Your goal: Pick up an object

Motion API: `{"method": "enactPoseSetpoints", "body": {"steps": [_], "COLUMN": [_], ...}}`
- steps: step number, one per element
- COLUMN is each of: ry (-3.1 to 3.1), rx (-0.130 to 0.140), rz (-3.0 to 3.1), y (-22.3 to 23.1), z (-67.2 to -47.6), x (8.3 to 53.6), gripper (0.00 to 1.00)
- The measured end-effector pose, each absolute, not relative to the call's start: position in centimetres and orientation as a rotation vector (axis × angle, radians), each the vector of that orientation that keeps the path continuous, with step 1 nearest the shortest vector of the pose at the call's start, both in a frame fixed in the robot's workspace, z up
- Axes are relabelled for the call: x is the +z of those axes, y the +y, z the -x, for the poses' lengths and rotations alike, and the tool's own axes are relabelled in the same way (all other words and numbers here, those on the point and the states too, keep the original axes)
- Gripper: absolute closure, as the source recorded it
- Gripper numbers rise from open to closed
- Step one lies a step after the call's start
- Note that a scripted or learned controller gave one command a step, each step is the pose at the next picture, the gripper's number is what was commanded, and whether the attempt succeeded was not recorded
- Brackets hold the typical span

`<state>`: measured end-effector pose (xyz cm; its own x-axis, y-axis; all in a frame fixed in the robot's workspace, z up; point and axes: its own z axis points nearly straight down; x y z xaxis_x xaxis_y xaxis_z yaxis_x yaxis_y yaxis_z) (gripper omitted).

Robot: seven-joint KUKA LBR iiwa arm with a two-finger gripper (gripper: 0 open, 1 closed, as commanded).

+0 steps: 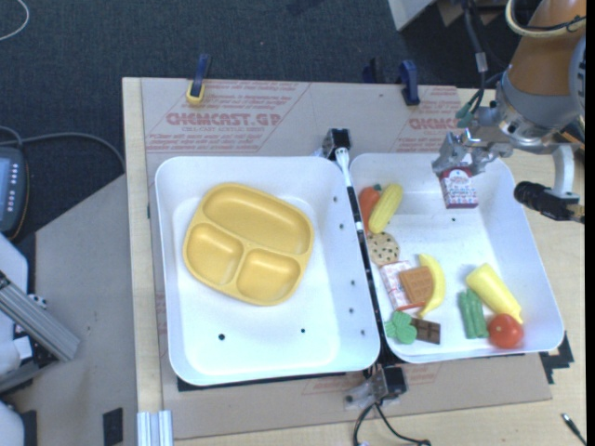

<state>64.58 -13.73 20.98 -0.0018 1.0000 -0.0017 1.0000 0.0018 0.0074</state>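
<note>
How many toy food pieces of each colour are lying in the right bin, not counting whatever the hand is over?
Yellow: 3, corn, banana, wedge
Red or orange: 3, tomato, carrot-like piece, packet
Green: 2, beans, leafy piece
Brown: 2, cookie, chocolate
Total: 10

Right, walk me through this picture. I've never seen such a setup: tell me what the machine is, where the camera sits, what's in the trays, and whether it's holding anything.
One camera looks down at a slant on a bench with two white bins. The grey and orange robot arm reaches in from the right; its gripper hangs over the right bin, with a small red and white carton between its fingers, seemingly lifted. That bin also holds toy food: corn, a cookie, a banana, a tomato. The left bin holds a yellow divided plate.
</note>
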Motion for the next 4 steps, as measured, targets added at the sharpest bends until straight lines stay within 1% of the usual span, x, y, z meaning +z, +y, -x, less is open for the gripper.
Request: {"method": "enactPoseSetpoints", "body": {"steps": [1, 2, 3, 4], "ry": [2.220, 2.224, 2.227, 2.229], "rx": [0.004, -0.003, -0.002, -0.004], "rz": [-2.217, -2.225, -2.222, -2.223], "y": [-13.7, -11.5, -8.2, -5.0], "z": [-64.7, -60.2, -56.2, -52.3], "x": [22.6, 22.6, 23.6, 22.0], "gripper": [1.00, 1.00, 1.00, 1.00]}}
